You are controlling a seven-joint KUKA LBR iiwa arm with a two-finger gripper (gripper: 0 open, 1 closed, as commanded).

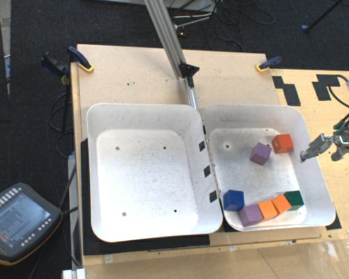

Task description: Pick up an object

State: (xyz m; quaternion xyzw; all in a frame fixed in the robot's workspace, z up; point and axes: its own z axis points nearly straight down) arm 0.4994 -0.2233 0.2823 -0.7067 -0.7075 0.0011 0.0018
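Note:
The right white bin (314, 179) holds several small blocks. A purple block (260, 153) and an orange block (282, 143) lie near its middle. Along its front edge sit a blue block (233, 200), a second purple block (250, 214), a second orange block (268, 208) and a green block (293, 200), the last three touching in a row. My gripper (321, 149) hangs over the bin's right rim, just right of the upper orange block, and nothing is seen in it.
The left white bin (99, 156) sits beside the right one. A slanted metal pole (168, 34) comes down to the gap between the bins at the back. Clamps (81, 60) (267, 64) grip the board's far corners. A teach pendant (17, 222) lies at front left.

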